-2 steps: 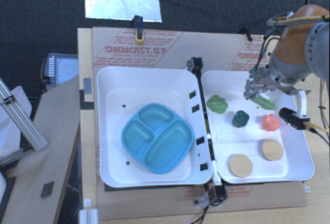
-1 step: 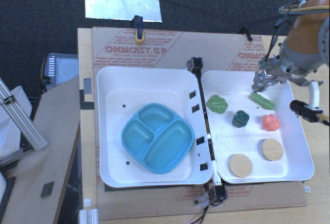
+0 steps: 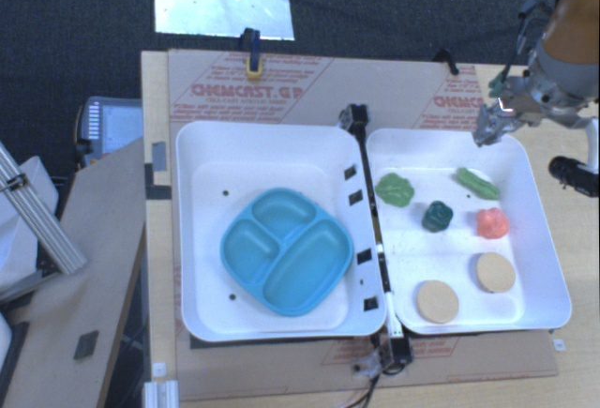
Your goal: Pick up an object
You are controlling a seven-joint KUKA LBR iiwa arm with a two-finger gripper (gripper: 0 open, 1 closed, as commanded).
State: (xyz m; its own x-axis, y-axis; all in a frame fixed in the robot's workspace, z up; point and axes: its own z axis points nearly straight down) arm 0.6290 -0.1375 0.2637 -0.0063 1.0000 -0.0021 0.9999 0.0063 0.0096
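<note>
Overhead, bench (image 3: 309, 78) bears two white bins (image 3: 281, 139).

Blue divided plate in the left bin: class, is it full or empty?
Empty. All three compartments of the blue plate show bare blue.

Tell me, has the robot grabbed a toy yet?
Not yet. Nothing looks done: the green pieces, dark green one, pink one and two tan discs all lie in the right bin. In hand: the gripper hovers over that bin's far edge. Left: lowering, grabbing one, lifting.
</note>
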